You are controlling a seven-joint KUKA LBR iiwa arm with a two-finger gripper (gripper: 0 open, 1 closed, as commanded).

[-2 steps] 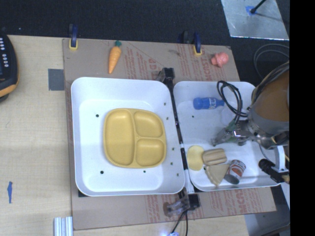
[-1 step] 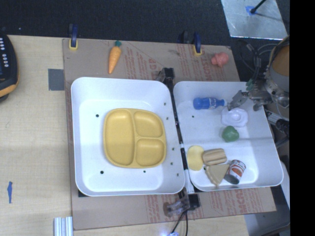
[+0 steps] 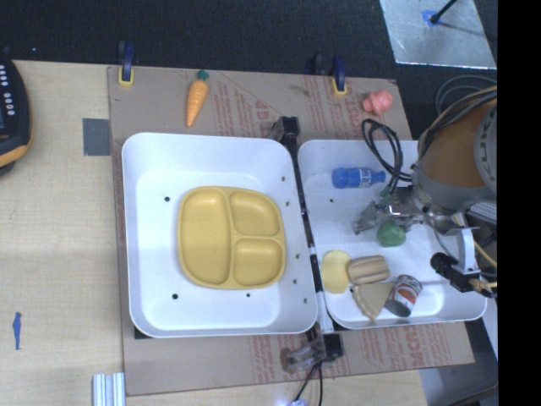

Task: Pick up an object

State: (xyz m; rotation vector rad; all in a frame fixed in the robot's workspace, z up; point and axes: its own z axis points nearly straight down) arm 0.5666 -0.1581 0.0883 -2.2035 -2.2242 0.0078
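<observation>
Dark carpet lies beyond a pale wooden bench on which a brown cardboard sheet is clamped, bearing two shallow white bins side by side. In the left bin sits a yellow divided plate; the right bin holds a blue bottle toward its far side, a green ball near the middle, and along its near edge a yellow disc, a tan bread roll, a tan wedge and a small can. The gripper hangs low in the right bin, its metal fingers just beside the green ball, perhaps touching it; whether they are spread or closed cannot be told, and nothing shows between them. The ball looks the likeliest target: probably light and smooth, apt to roll away (round things do), so taking it squarely across its widest part seems wisest. A toy carrot and a pink lump lie on the cardboard at the far side, outside the bins.
</observation>
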